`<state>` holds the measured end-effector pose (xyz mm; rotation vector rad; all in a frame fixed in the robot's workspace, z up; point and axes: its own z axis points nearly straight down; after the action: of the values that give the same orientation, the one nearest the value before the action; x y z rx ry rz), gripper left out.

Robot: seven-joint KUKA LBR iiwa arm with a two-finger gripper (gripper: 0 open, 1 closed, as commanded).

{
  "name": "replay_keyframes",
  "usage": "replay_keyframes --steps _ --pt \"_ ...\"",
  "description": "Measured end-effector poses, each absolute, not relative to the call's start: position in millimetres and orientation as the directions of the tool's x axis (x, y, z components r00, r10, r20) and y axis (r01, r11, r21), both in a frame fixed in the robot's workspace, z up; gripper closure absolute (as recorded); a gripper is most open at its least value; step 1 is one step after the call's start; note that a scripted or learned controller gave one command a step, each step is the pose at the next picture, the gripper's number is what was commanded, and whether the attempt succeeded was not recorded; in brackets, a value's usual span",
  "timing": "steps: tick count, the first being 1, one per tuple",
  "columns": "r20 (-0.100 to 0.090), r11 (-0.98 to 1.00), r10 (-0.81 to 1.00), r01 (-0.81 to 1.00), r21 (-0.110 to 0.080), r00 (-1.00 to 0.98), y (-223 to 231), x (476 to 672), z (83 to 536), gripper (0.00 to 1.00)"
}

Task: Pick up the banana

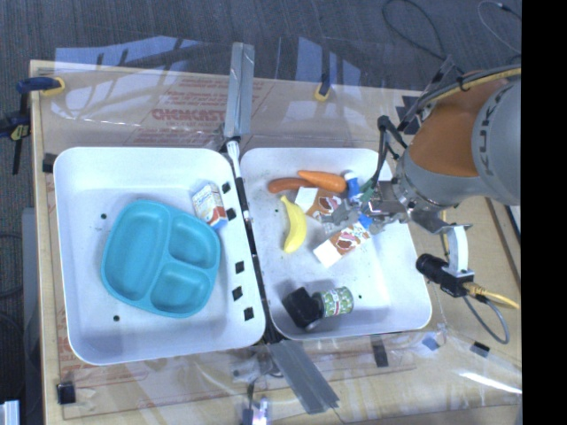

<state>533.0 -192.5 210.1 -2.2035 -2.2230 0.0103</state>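
Banana (293,225) — right bin (403,304), long axis near-vertical in view, lying left of gripper (368,204); grip state cannot be told.

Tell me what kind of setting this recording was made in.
Probably a robotics lab test bench: two white bins clamped side by side, holding toy-like food such as a banana and a blue divided plate, with the KUKA arm and loose cables over carpet.
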Motion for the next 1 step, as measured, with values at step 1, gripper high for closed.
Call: replay_keyframes --steps 1 --pt "0.001 0.017 1.000 1.000 -0.007 -0.017 -187.1 504.8 317.9 0.00"
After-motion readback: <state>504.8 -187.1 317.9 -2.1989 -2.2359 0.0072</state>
